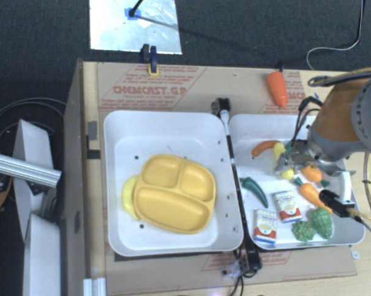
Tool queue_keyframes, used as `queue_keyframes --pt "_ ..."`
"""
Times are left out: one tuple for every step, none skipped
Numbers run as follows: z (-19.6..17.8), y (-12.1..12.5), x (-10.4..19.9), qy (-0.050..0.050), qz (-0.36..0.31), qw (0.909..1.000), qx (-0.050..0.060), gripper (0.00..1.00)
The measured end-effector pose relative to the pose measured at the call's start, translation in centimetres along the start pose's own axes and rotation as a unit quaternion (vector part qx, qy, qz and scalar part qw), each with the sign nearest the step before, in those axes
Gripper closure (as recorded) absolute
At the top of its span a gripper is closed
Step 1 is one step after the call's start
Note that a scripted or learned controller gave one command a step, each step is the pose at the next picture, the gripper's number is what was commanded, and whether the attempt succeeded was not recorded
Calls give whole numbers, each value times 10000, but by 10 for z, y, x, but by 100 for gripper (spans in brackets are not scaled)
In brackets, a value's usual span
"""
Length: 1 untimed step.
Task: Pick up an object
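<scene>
The surface is a brown cardboard-faced board with red printing, seen bare along its far strip and near edge. On that far strip, outside the bins, an orange carrot-shaped toy lies near the right bin's far wall.

The left bin, shallow, white and smooth-walled, is taken up largely by a yellow plastic divided tray with three rounded compartments; open floor is left along the far and left walls.

The right bin is crowded at its right half and near edge. Free floor is seen at its far left corner.

The arm, grey with an orange band, is reached in from the right and covers the bin's far right part.

The gripper is set low over a cluster of small toys. Whether the fingers are spread or closed cannot be told, and nothing is seen between them.

Just beside the gripper are an orange-and-yellow curved toy to its left and a small orange toy to its right. Nearer the front lie a dark green pepper-shaped toy, two small printed cartons, an orange carrot, and two knobbly green vegetable toys.
</scene>
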<state>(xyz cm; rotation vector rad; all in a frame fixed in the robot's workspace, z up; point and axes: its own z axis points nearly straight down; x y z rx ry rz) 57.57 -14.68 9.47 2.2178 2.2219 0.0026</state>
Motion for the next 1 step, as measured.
queue_keyframes --pt "-64 32 64 4 -14 10000 -9 100"
